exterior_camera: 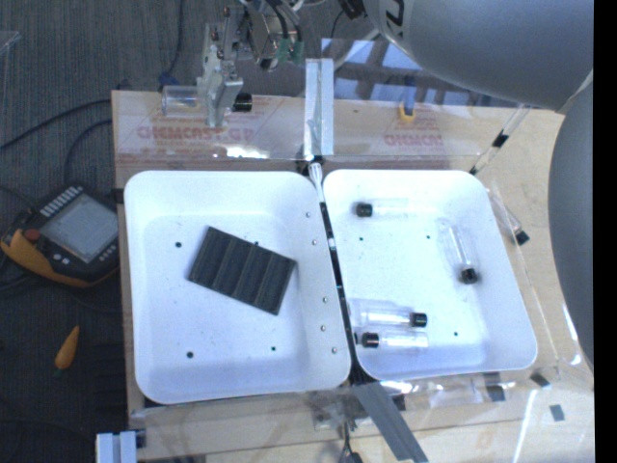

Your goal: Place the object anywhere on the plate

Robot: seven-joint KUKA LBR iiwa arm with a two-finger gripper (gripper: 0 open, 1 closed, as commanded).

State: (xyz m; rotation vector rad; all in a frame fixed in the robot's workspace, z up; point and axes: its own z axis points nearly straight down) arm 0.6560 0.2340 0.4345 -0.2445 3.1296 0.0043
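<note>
A dark grey ribbed plate (241, 269) lies flat and slightly askew in the middle of the left white bin (145, 355). My gripper (220, 104) hangs beyond the far rim of that bin, well behind the plate. It is shut on a clear tube (179, 98) with a black cap, held level across its fingers. The tube's clear end sticks out to the left and the cap shows to the right. The arm's grey body fills the top right.
Several more clear, black-capped tubes lie in the right bin (501, 355), such as one near its far wall (381, 207) and one by the right wall (458, 247). A metal strip (319, 104) stands behind the bins' shared edge. A teach pendant (72, 234) rests left of the bench.
</note>
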